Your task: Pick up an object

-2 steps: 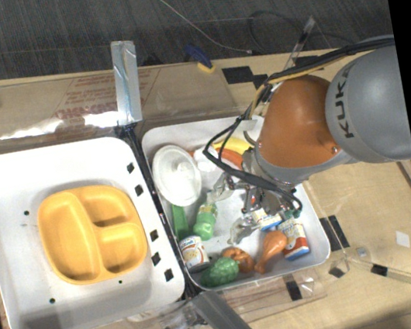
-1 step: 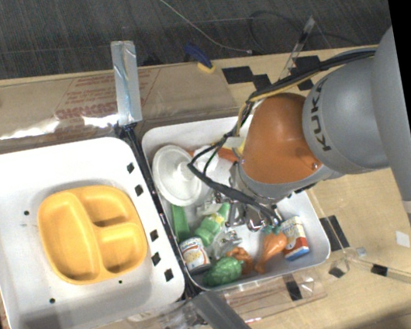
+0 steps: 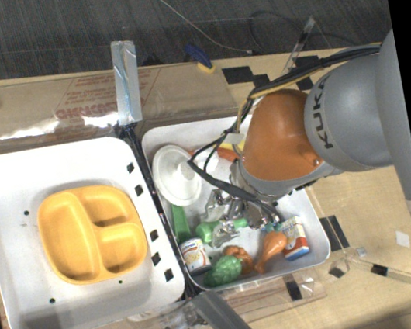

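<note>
Progress: pick not yet confirmed. Arm (image 3: pixel 354 114) reaches in from the right and its orange wrist band (image 3: pixel 280 142) sits over the right bin (image 3: pixel 314 219), with the gripper (image 3: pixel 234 214) down among the clutter at about the bin's middle. State of the jaws cannot be told; metal parts and black cables crowd that spot, and no item shows clearly between them. Judged stage: descent or grasp attempt, with lift-out left to do. Nothing appears raised off the bin floor. Candidate things all lie in the right bin: a white bowl (image 3: pixel 174 175) at upper left, a green strip (image 3: pixel 180 223) along the left wall, a small can (image 3: pixel 195 255) with a printed label at lower left, a green leafy toy (image 3: pixel 224 269) beside it, an orange drumstick-like toy (image 3: pixel 271 246) and a red-and-white packet (image 3: pixel 295 237) at lower right. Which one the program targets I cannot tell; the small green and grey bits nearest the gripper are too jumbled to name. Left bin (image 3: pixel 9 257) holds a yellow divided tray (image 3: pixel 91 232), lying flat, well apart from the gripper. Both bins rest on a cardboard-covered worktop (image 3: pixel 37 103).
</note>
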{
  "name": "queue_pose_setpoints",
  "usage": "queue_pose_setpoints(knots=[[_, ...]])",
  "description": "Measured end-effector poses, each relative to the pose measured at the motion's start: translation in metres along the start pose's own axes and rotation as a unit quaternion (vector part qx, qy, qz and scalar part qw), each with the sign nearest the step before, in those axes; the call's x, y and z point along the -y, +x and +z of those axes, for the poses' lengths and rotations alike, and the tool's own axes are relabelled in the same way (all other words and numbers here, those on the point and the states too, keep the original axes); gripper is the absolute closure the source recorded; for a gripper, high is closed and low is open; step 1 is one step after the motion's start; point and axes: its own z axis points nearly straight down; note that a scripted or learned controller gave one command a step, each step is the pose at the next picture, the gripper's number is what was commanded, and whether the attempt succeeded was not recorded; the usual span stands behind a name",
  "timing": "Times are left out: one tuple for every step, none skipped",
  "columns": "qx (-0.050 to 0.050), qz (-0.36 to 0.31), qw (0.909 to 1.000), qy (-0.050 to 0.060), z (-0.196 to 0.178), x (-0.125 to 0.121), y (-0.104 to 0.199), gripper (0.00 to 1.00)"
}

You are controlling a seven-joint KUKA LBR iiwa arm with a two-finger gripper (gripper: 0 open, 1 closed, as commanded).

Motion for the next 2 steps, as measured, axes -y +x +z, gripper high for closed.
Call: queue_pose_setpoints(knots=[[0.007,-0.036,0.9993,0.003,-0.159,0.012,-0.018,1.00],[0.002,0.065,0.9979,0.001,-0.159,-0.017,0.036,1.00]])
